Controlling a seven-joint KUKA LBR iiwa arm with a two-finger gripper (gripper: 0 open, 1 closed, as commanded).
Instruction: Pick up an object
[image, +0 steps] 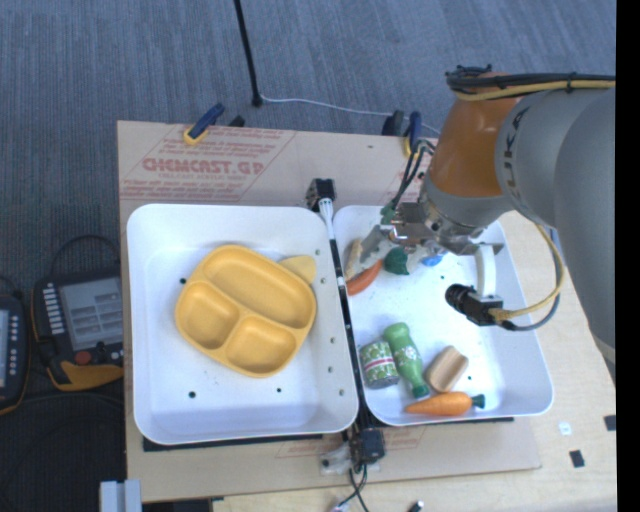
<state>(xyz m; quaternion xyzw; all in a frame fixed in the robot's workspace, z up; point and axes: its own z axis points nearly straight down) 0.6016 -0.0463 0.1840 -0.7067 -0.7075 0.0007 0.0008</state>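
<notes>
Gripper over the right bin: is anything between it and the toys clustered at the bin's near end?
Nothing visible. The gripper sits at the right bin's far end; bare floor separates it from the green bottle, can and carrot.

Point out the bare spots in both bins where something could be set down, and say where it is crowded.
Left bin: bare floor along the near edge and left wall, around the yellow tray. Right bin: a bare patch mid-floor, between the orange carrot piece and the green bottle. Crowded: the near edge with can, bottle, bread roll, carrot, and the far end under the claw.
</notes>
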